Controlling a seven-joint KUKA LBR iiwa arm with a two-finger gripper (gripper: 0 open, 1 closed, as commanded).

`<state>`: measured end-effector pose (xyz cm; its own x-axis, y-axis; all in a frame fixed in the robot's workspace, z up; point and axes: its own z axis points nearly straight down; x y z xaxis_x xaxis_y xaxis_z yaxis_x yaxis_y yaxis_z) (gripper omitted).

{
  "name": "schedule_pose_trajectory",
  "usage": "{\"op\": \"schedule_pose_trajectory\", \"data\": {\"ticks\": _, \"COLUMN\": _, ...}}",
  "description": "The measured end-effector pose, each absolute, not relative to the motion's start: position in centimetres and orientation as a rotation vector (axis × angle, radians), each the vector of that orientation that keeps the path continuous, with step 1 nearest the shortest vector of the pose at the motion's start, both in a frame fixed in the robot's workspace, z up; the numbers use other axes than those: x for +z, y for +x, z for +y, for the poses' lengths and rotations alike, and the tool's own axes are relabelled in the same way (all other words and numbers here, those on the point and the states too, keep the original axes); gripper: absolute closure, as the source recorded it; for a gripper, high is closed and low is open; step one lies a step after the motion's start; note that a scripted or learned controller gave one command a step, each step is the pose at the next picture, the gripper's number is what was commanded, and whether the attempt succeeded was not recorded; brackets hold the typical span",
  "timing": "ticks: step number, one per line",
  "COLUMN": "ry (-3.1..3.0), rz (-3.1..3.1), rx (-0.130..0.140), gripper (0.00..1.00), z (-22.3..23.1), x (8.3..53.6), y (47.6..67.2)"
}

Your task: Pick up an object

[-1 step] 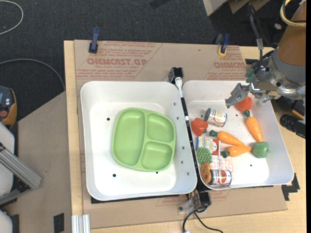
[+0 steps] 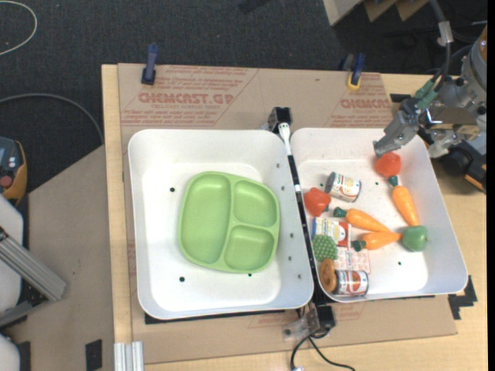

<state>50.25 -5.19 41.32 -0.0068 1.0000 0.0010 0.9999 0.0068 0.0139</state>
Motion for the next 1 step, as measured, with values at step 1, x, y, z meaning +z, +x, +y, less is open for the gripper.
{"op": "schedule_pose_trajectory", "data": {"ticks": 1, "ry": 2.2, "rz": 2.228, "rx": 0.027, "gripper": 0.0, "z": 3.8, "x": 54.43, "y": 47.93}}
